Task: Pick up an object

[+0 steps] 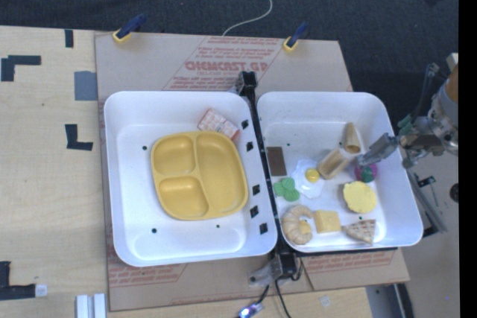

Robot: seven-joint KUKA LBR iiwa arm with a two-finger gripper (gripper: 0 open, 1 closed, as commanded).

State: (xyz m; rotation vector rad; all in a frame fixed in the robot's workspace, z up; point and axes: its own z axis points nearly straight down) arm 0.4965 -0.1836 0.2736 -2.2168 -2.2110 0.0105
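Observation:
The right bin (387,123) holds several toy foods: a tan cone (350,136), a tan roll (333,162), a fried egg (311,176), a green piece (285,190), a brown slab (276,160), a yellow round piece (359,196), a bagel (297,224), a cheese square (326,221) and a bread wedge (361,231). My gripper (375,150) reaches in over this bin's right wall. It hangs just above a small purple and green piece (365,173), to the right of the tan roll. I see nothing held in it.
The left bin (123,160) carries a yellow divided plate (199,175) and a pink wafer block (218,123) behind it. A black divider clip row (256,160) runs between the bins. Cardboard lies under both bins, and a white cable (238,0) lies behind them.

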